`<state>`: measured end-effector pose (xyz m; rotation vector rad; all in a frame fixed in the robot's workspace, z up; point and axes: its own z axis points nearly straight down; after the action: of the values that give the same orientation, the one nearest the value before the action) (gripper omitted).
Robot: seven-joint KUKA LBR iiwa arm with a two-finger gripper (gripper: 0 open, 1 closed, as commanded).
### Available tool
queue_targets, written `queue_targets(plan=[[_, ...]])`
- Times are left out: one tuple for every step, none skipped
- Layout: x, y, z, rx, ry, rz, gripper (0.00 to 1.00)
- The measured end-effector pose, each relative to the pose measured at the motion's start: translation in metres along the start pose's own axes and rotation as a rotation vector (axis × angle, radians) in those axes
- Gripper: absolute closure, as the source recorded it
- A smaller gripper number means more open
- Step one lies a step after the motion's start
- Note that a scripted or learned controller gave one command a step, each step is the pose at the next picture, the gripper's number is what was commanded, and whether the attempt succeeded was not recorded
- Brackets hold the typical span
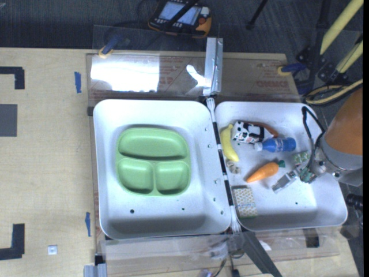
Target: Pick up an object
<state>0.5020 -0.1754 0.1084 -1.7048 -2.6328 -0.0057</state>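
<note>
Nearest the camera, a small patterned square packet (244, 201) lies in the right white bin (328, 209). Beyond it an orange toy carrot (263, 172) sits just beside the claw (291, 176) — whether that is open or closed cannot be told. A centred, vertical descent over the carrot's middle would serve best.

Two white bins sit side by side on the wooden surface (46, 201). The left bin (109, 212) has a green divided tray (153, 160) in it. The right bin (328, 206) is the busy one: a yellow banana (229, 145) near the divider, a black-and-white cow toy (248, 133), a blue bottle (277, 145), an orange carrot (263, 171), and a small patterned packet (244, 201) down front. The tool (290, 178) hangs low just right of the carrot, arm (346, 137) coming in from the right.
</note>
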Motion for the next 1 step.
queue_targets(plan=[[0.0631, 0.0378, -0.0295, -0.002, -0.008, -0.244, 0.0]])
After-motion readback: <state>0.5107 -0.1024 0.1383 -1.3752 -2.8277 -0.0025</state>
